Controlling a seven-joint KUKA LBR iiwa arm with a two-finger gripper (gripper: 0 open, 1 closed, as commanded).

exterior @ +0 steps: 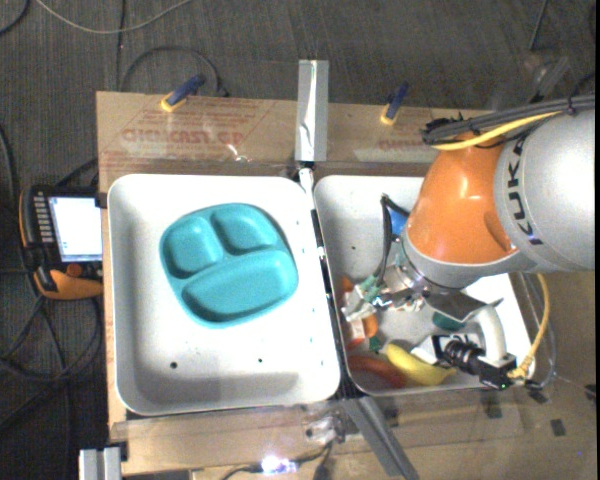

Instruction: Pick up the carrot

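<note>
Far left, off the bench: a handheld controller with a lit screen and orange trim, lying on the dark floor among loose cables.

Left bin: you have a teal divided plate sitting about in its middle, three compartments, turned at a slant. Nothing in the compartments that you can make out.

Behind the bins, a cardboard sheet covers the bench top, pinned by two clamps with blue and yellow handles. A metal post stands at the back between the two bins.

Right bin: the arm comes in from the right, its orange band and grey body hanging over much of this bin. The gripper is low in the bin's left part, down among the clutter. You cannot tell how its jaws stand; the wrist and cabling hide them.

The carrot: an orange piece shows just beside and below the gripper, near the bin's left wall, partly covered. Whether it touches the gripper is unclear.

Toward the front of the same bin, a yellow banana lies next to a reddish item.
</note>
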